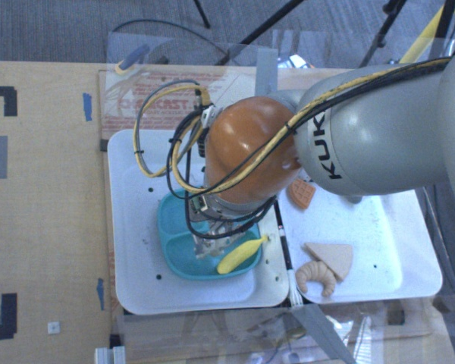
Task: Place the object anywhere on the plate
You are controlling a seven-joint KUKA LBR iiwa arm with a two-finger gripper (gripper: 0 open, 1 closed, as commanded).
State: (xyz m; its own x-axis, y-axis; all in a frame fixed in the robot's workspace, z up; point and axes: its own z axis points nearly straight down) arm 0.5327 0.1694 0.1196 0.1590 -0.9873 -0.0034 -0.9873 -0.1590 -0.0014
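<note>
White plastic bins sat side by side on the bench: the left bin (136, 279) and the right bin (409, 271), with tan board (45, 226) to the left and grey carpet and black stand legs beyond. Left bin held a teal plate (174, 260) with a divider. Grey arm (387, 127) reached in from the right, its orange band (250, 154) and looped yellow and black cables hanging over the plate. Gripper (211, 243) was low over the plate's middle; cannot tell its state, wrist blocked the look. Yellow banana (239, 256) lay on the plate's right rim, just beside the gripper, tilted, its tip past the edge. Right bin carried a waffle (302, 194), a tan wedge (330, 256) and a croissant (316, 277), wedge and croissant touching.
</note>
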